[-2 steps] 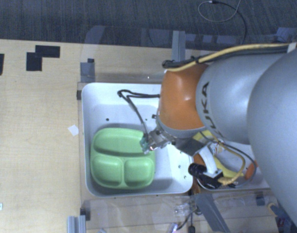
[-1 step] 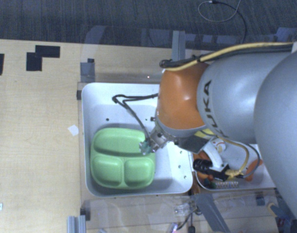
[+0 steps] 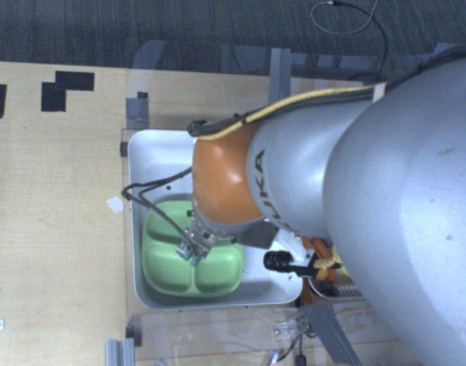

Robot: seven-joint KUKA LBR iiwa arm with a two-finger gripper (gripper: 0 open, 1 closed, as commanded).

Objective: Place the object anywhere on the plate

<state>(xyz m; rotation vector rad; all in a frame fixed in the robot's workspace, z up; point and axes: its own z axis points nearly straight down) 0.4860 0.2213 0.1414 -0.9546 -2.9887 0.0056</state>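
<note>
Green plate [image 3: 171, 265] — directly under tool [image 3: 193, 252], in white bin [image 3: 160, 155]

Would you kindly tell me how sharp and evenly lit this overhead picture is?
Camera view: light is soft and even, with only faint shadows inside the white bin; the green plate reads fairly clearly; the grey arm, close to the lens, looks large and soft; the whole frame is slightly blurry, without strong glare.
</note>
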